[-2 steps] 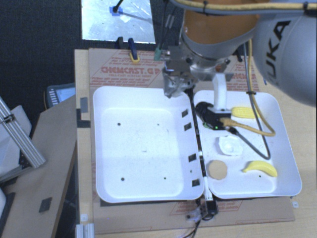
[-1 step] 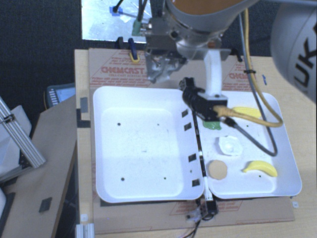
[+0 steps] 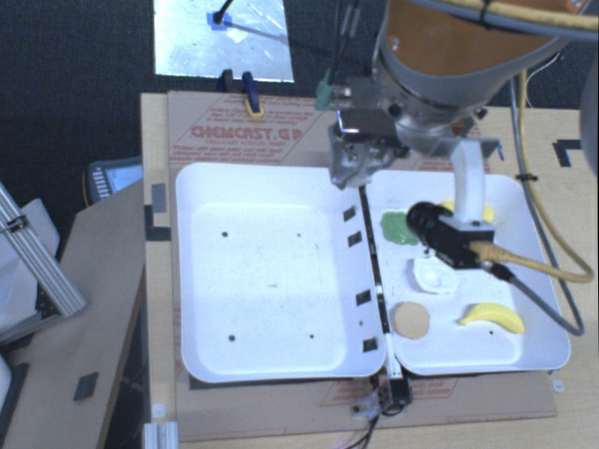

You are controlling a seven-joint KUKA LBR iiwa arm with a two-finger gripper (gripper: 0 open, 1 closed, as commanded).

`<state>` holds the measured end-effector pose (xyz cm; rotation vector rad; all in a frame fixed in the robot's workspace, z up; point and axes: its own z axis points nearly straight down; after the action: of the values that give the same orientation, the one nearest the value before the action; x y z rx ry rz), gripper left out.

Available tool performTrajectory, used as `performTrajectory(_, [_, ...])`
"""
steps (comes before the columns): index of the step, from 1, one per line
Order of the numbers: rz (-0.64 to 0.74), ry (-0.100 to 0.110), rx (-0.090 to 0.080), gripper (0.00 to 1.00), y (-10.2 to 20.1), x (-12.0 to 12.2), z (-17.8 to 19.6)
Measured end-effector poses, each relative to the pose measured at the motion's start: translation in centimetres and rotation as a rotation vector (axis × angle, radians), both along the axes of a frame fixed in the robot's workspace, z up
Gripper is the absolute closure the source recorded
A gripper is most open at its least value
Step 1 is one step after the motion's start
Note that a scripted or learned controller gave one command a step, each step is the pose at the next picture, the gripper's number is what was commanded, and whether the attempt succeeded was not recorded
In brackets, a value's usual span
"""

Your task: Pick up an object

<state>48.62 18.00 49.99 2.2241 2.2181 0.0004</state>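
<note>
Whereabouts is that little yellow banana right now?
The banana lies in the right-hand bin, near its front right corner. A round tan disc sits to its left, and a white piece lies just behind that.

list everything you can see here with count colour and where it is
bins: 2, white, side by side on the bench, left one and right one
banana: 1, yellow, right bin, near its front right corner
round disc: 1, tan, right bin, front, close to the divider
green item: 1, green, right bin, toward the back, near the divider
white item: 1, white, right bin, middle, just behind the disc
yellow item: 1, yellow, right bin, mostly hidden behind the arm's hardware
cardboard sheet: 1, brown with red print, under the bins
foil sheet: 1, silver, behind the bench at top left
gripper: 1, grey metal, above the back end of the divider between the bins
arm: 1, grey with an orange band, coming in from the upper right
</note>
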Motion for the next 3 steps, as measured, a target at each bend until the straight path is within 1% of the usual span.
performTrajectory(1, [0.002,-0.005,0.002,1.0,-1.7,1.3,3.7])
performTrajectory(3, [0.011,-0.006,0.004,1.0,-1.5,1.3,5.8])
